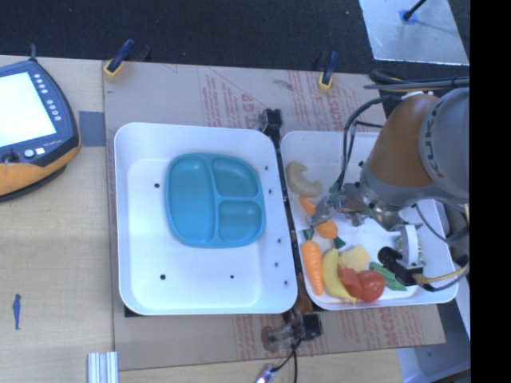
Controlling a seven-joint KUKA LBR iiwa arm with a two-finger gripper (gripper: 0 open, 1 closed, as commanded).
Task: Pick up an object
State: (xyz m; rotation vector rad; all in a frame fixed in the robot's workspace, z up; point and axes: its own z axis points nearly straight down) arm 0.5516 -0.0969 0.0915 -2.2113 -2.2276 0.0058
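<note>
Down in the right bin [447, 298], gripper [326, 211] low among toy food, finger spread impossible to tell, tip just above a small round orange piece [326, 230] with a green top, beside a long carrot [312, 266], banana [334, 276] and red tomato [369, 285].

1. Two bins sit side by side: the left bin [128, 214] holds a divided plate [214, 199] near its middle.
2. The right bin [315, 144] holds toy food (clustered along its left and near sides), a carrot [312, 266] beside a banana [332, 274].
3. A tablet-like pendant [32, 126] lies far left.
</note>
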